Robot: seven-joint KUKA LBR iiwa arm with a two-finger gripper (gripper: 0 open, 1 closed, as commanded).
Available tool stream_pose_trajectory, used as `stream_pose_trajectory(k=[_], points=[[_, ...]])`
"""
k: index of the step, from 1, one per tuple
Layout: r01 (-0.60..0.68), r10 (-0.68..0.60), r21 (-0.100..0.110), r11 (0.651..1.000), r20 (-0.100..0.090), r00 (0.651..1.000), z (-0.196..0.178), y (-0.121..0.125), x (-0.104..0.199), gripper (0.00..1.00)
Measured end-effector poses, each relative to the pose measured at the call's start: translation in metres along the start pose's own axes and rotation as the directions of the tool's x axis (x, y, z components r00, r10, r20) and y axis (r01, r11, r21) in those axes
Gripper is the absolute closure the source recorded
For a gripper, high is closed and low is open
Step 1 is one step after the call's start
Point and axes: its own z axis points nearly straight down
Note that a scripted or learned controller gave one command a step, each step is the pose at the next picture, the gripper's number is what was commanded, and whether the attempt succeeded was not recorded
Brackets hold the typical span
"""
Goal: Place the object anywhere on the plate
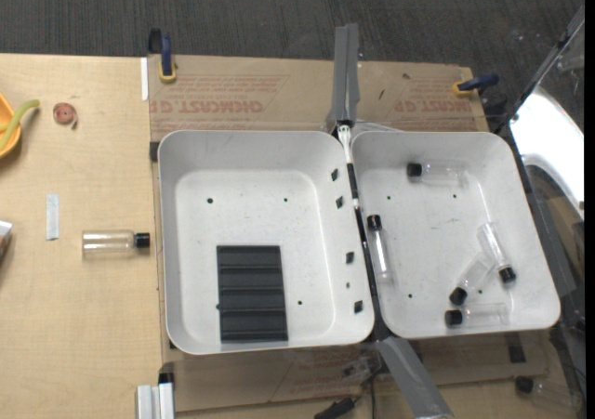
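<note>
Currently I see a black ridged plate point(251, 294) by the left bin's point(186, 166) front edge and clear capped vials point(491, 255) scattered in the right bin point(423, 222); the tool's state I cannot tell.

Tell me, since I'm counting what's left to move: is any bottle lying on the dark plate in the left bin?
No: the dark plate lies bare in the left bin, and the clear bottles lie in the right bin.

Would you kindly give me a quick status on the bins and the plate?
Black plate in left bin, nothing on it. Five clear vials in right bin, nearest the divider. One vial out on the bench.
</note>
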Motion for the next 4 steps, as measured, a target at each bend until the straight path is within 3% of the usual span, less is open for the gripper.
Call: stream_pose_trajectory(k=[1, 2, 3, 4], points=[[-0.344, 0.344, -0.001, 0.939, 0.000, 0.939, 0.000, 0.021, 0.058, 0.00], [-0.443, 0.443, 0.001, 0.896, 0.001, 0.896, 0.000, 0.023, 0.014, 0.00], [-0.570, 0.570, 0.002, 0.822, 0.001, 0.822, 0.000, -0.009, -0.016, 0.00], [-0.747, 0.747, 0.000, 0.664, -0.001, 0.664, 0.009, 0.000, 0.067, 0.00]])
